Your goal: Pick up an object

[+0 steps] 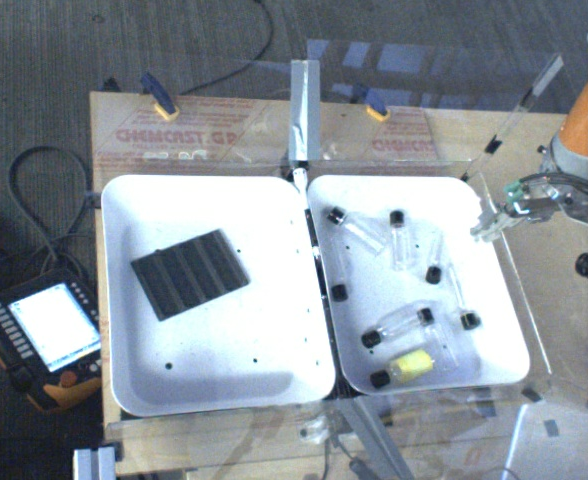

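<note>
The right bin [494,363] holds several clear vials with black caps, one of them [400,239] near the back and another [398,326] near the front. A small yellow object [411,366] lies by that bin's front wall. Loose black caps [340,291] are scattered around them. In the left bin [224,358] a black ribbed slab [190,273] lies flat and slightly turned. My gripper [498,218] hangs at the right bin's back right corner, above the rim and apart from every object. Nothing shows in it.
A metal post [302,118] stands at the back between the bins. Blue and yellow clamps [159,93] [376,106] grip the board's far edge. A lit control pendant [46,330] and cables lie on the floor to the left.
</note>
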Controlling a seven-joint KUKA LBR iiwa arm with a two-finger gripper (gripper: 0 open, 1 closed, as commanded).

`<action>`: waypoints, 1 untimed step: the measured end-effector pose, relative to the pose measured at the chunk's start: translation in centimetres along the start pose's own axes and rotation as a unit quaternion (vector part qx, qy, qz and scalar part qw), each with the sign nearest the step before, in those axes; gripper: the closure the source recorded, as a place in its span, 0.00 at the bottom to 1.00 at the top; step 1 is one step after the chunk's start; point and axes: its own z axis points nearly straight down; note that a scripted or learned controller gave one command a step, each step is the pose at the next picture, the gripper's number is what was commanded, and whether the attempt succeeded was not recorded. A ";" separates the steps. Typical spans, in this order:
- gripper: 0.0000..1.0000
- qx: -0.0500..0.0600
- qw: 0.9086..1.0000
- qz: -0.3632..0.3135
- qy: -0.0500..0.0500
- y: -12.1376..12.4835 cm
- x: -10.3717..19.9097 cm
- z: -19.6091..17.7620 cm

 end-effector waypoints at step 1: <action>0.00 0.000 0.994 -0.106 0.002 -1.8 2.7 14.2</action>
